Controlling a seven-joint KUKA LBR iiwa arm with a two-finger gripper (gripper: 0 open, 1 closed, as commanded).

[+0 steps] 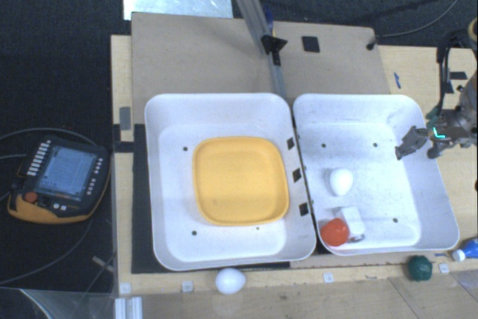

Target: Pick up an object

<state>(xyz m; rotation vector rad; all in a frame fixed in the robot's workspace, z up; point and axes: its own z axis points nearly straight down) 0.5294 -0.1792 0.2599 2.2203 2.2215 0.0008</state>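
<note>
Gleaming smooth white egg [340,181]

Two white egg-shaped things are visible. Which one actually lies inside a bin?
The white egg in the right bin, just above the red ball. The other egg lies on the bench outside, below the left bin.

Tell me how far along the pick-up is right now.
Nothing looks picked yet. The tool sits over the right bin's right side with nothing visible between its fingers. The white egg-shaped object, the red ball and the small white block lie on the bin floor. Reaching one, gripping and lifting all remain.
</note>
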